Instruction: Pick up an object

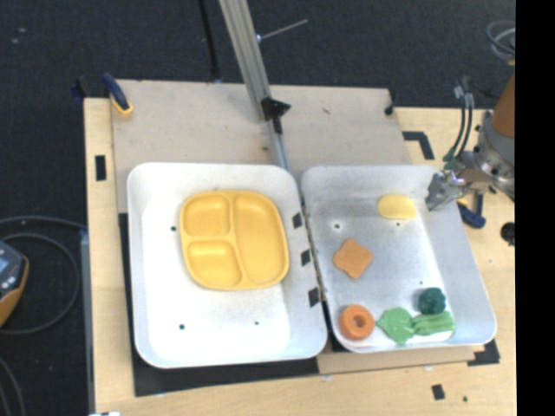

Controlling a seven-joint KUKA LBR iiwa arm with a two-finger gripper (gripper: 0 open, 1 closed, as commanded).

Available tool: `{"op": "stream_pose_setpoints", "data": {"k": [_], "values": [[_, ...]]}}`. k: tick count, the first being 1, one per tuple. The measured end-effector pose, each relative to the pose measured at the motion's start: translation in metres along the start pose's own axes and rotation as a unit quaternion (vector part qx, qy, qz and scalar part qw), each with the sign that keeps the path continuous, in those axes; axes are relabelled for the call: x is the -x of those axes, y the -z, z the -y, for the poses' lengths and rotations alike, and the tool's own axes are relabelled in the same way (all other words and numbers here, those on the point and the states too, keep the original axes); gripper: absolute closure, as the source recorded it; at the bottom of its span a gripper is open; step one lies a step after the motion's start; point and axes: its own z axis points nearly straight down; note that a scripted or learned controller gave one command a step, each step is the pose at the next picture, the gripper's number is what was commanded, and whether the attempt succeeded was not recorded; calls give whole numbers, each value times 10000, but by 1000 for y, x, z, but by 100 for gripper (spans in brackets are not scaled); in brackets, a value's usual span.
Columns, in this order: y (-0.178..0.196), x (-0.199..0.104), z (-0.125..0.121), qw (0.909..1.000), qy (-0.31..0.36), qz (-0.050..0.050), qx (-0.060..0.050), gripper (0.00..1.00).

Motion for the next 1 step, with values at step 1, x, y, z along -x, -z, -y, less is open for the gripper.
{"op": "stream_pose_setpoints", "data": {"k": [1], "values": [[55,2,-2,10000,3,4,9,100]]}}
